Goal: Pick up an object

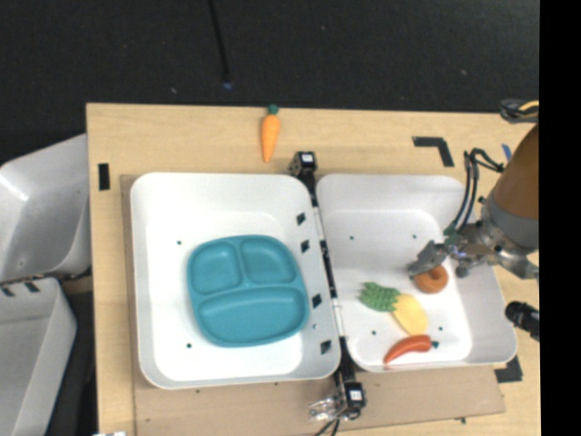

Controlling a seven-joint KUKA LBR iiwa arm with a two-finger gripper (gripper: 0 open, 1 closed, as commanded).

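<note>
My gripper hangs low in the right bin, near that bin's right side, and looks open. A brown-orange doughnut lies just below its left finger, touching or nearly touching it, and nothing shows held between the fingers. A yellow toy fruit with a green leafy top lies to the lower left of the doughnut. A red chilli rests near the bin's front wall.
The left bin holds a blue divided plate. A toy carrot lies on the wooden bench behind the bins. The arm's orange band and cables stand at the right edge, above the right bin.
</note>
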